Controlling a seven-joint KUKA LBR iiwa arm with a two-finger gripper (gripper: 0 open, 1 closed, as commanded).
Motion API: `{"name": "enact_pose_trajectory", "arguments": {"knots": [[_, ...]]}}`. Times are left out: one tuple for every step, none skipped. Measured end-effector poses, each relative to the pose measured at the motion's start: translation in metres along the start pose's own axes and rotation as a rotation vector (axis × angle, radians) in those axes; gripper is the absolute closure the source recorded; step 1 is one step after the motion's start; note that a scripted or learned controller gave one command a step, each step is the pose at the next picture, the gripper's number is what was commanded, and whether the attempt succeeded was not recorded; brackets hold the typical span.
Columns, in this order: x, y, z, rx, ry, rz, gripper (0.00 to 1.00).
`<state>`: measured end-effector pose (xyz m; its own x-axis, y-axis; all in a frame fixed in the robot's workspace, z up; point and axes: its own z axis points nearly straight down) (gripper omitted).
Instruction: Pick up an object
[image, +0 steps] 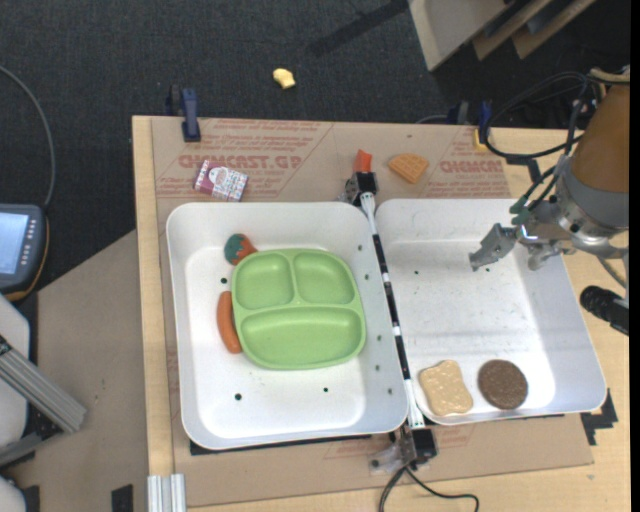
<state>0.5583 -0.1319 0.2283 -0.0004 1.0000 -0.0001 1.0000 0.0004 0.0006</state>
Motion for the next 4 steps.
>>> {"name": "enact_pose_trajectory", "arguments": {"knots": [[0.059,0.011,0.047,0.007,0.004,-0.005,0.0],[-0.007,0.045,0.077,-0.002,-0.004,0.005,0.0],[-0.007,-0.006,0.148,0.009,0.002,0.003,0.0],[-0.072,-0.052,0.113,0.002,-0.003,0.008,0.0]]}}
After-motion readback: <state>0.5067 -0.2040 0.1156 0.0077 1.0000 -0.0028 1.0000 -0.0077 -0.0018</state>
